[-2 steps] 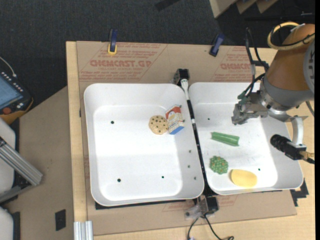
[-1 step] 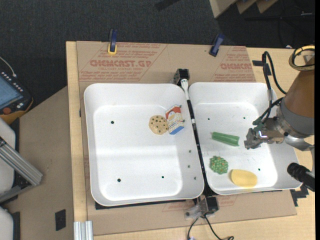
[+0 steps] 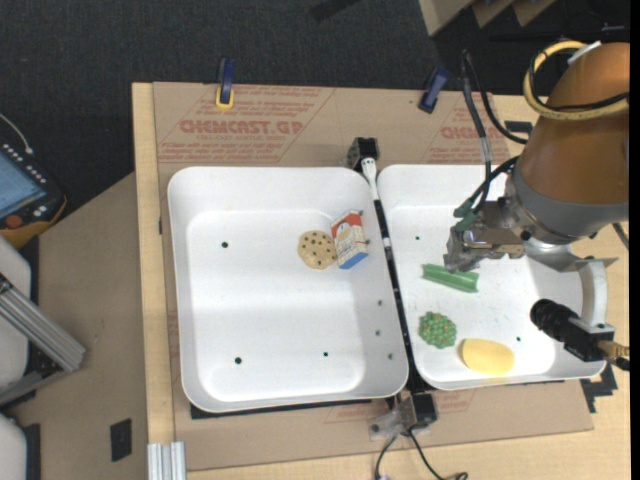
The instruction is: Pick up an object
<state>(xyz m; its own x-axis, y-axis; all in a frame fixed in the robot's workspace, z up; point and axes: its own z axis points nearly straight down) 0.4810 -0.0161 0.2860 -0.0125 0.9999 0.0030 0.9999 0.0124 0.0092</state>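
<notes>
Dark speckled carpet floor [image 3: 90,38] seen around the tabletop [image 3: 150,298], brown printed cardboard sheet [image 3: 290,123] laid over it, held by blue clamps [image 3: 226,81], even overhead light.

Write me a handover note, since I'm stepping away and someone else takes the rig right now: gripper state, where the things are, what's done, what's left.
Gripper: low over the right white bin, at the upper end of the flat green stick-shaped piece. Whether it is open or shut cannot be told from this view, and no grasp is visible.
Right bin also holds a bumpy round green toy and a smooth yellow oval toy, both near the front edge.
Left white bin: a round tan chocolate-chip cookie beside a small red, white and blue carton.
Done: the approach. Left: grasp and lift an object.
</notes>
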